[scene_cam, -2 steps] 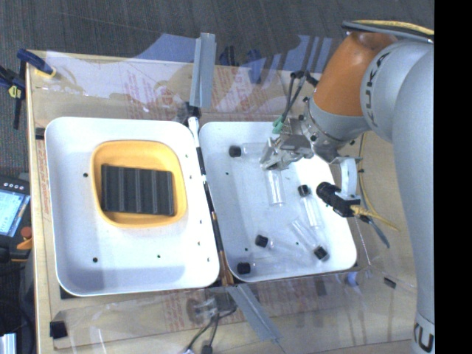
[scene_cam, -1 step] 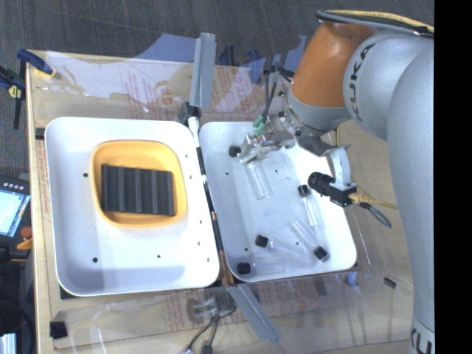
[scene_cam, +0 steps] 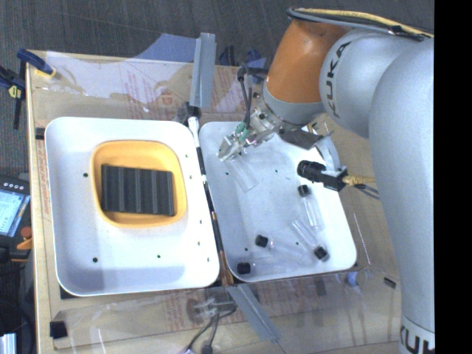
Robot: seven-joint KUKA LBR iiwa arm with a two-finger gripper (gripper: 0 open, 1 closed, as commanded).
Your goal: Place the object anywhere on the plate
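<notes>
Reaching in from three o'clock, the grey arm with the orange band (scene_cam: 306,65) carries its two-finger tool (scene_cam: 230,147) over the twelve o'clock end of the right-hand shallow white bin (scene_cam: 335,253). Whether the tool is released or clenched cannot be told, and nothing is seen between its tips. In the left-hand shallow white bin (scene_cam: 74,257) lies the yellow rounded-square plate (scene_cam: 140,153), with a dark ribbed rectangular block (scene_cam: 138,190) at its centre. Clear plastic vials with black caps lie in the right-hand bin: one (scene_cam: 308,205) toward three o'clock, two more (scene_cam: 299,242) near five o'clock, all well apart from the plate. Both bins sit on the desk (scene_cam: 110,83), just beside each other.
</notes>
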